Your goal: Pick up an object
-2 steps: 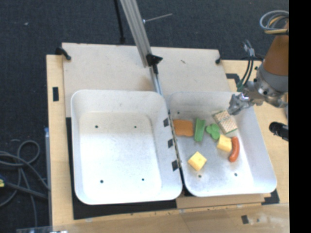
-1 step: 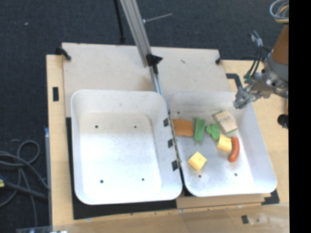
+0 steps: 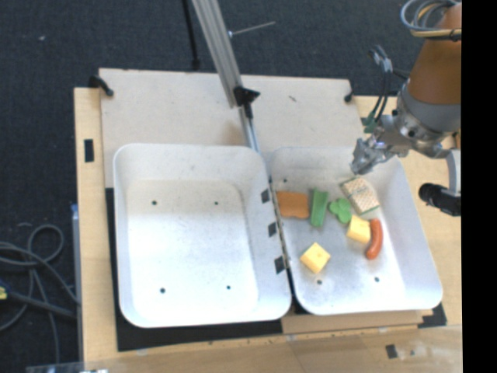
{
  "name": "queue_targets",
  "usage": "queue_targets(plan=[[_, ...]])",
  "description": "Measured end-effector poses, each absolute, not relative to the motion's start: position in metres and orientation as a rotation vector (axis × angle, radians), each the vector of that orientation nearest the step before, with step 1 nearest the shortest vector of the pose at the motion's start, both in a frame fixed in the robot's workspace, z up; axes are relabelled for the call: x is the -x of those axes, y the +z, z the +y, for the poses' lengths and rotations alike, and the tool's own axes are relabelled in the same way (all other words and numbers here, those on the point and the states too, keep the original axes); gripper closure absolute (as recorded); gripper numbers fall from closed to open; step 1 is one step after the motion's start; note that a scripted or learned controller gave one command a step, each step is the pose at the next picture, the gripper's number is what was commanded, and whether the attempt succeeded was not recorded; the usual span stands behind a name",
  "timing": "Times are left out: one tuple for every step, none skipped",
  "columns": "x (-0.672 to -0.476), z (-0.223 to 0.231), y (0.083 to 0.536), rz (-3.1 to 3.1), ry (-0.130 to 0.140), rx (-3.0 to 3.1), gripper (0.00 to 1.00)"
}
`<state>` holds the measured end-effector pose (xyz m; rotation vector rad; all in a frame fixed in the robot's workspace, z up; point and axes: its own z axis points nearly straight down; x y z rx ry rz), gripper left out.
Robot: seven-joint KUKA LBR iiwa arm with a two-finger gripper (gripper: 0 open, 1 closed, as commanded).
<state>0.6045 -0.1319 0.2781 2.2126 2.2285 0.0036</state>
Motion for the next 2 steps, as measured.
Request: queue_targets(plan=[[-0.613,-0.080,0.272,2.230,0.001,-2.214,1.00],[-0.608,-0.034,0.274,2.230,0.000,-2.215,1.00]])
